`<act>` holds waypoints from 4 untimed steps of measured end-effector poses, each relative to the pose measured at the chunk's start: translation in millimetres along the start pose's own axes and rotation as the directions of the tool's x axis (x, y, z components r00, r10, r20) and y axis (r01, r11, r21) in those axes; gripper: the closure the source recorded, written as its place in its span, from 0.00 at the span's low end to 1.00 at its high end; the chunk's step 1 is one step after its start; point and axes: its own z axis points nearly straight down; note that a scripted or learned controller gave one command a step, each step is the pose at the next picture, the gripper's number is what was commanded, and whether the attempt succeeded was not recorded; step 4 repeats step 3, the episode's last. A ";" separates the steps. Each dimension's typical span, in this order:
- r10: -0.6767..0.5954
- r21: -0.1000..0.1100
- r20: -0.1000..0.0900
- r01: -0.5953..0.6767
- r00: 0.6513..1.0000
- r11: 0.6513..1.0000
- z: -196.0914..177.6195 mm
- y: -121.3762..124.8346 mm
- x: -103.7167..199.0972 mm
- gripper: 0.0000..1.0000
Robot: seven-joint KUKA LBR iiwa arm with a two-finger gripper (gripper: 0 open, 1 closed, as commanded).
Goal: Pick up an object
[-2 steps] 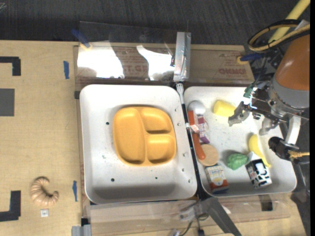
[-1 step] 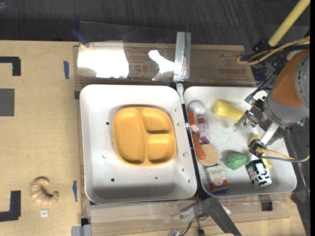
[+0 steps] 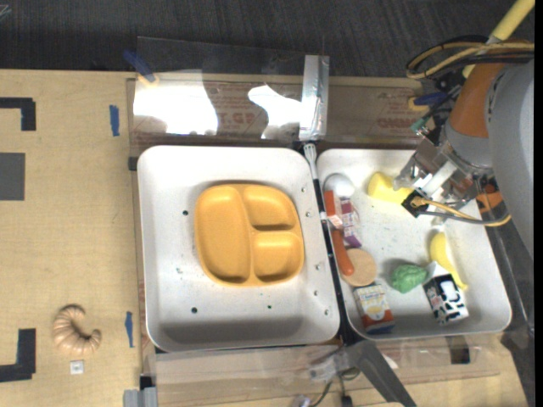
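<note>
The right bin [image 3: 496, 312] holds several small objects. A yellow lump [image 3: 382, 186] lies at its back, with a white round piece [image 3: 338, 183] to its left. A red sausage-like stick [image 3: 339, 237] runs along the left wall, and a tan disc [image 3: 361, 266] sits beside it. Toward the front are a green lump [image 3: 408, 276], a banana [image 3: 440, 253], a black-and-white carton [image 3: 446, 299] and a small orange box [image 3: 373, 304]. My gripper [image 3: 422, 190] hangs over the back right of this bin, just right of the yellow lump.
The left bin [image 3: 161, 253] carries an orange divided plate [image 3: 249, 231]. A tan croissant-shaped toy [image 3: 76, 329] lies on the bench at the front left. Cables [image 3: 462, 214] trail from the wrist over the right bin. A clear panel [image 3: 221, 100] stands behind the bins.
</note>
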 end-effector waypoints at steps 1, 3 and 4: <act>0.241 -0.008 -0.011 -0.241 0.971 0.971 18.4 13.2 16.1 0.00; 0.446 0.005 0.007 -0.446 0.895 0.895 14.1 -55.8 -30.2 1.00; 0.446 0.005 0.007 -0.446 0.895 0.895 14.1 -55.8 -30.2 1.00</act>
